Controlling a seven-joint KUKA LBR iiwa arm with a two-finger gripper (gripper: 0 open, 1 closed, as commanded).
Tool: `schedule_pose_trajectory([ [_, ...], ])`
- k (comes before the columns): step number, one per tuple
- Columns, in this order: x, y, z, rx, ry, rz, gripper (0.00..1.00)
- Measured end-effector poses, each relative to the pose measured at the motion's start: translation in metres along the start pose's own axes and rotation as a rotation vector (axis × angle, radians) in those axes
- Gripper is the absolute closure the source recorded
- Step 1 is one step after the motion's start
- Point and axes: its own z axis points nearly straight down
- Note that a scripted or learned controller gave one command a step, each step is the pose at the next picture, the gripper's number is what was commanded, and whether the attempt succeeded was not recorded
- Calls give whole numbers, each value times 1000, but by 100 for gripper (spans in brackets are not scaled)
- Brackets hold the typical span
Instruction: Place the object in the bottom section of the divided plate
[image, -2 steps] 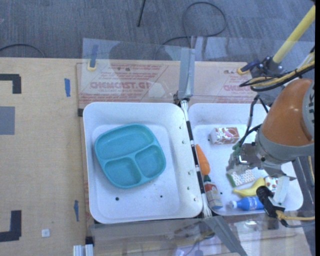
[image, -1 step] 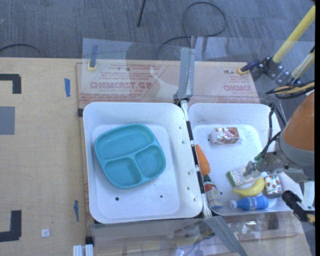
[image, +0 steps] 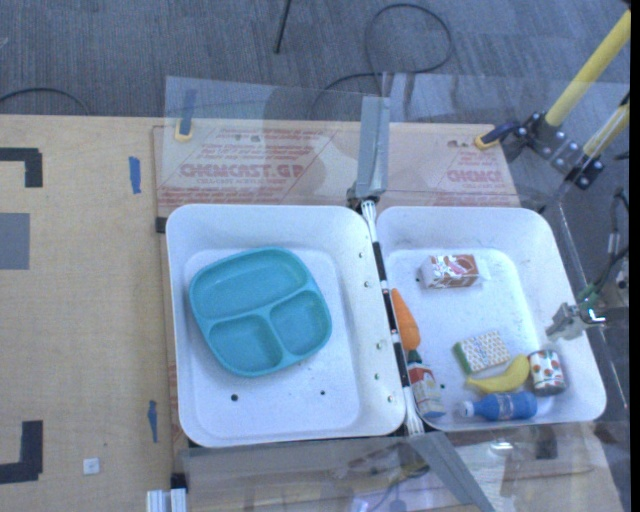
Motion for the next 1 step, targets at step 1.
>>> schedule_pose_trajectory([
  [1, 21, 49, 102, 2, 1, 267, 100],
])
